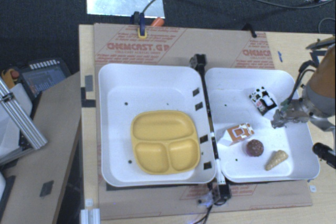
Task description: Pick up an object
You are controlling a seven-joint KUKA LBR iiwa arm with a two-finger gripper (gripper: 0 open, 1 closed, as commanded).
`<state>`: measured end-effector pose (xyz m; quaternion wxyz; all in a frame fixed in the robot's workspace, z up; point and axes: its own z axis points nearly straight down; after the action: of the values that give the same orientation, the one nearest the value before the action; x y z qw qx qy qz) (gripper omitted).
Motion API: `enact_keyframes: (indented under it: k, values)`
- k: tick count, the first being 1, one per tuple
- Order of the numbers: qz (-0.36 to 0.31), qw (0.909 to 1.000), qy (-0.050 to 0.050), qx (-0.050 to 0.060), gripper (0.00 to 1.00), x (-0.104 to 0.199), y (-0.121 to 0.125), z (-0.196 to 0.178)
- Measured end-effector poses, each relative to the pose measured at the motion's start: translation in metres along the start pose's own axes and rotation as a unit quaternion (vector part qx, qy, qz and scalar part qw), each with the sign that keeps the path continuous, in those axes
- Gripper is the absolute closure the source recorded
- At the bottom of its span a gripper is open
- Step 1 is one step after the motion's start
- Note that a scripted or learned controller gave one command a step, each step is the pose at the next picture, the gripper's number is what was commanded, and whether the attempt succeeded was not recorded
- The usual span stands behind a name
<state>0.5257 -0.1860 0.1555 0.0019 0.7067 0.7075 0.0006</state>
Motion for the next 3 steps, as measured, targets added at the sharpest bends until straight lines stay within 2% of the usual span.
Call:
enact_keyframes:
  k: [1, 2, 3]
  values:
    - [-0.002, 1.0, 0.0, -0.001, 1.0, -0.001, 0.012, -0.05]
    - [-0.002, 1.0, 0.0, -0.001, 1.0, -0.002, 0.013, -0.104]
    - [-0.004, 1.0, 0.001, 0.0, 1.0, 0.05, 0.019, -0.11]
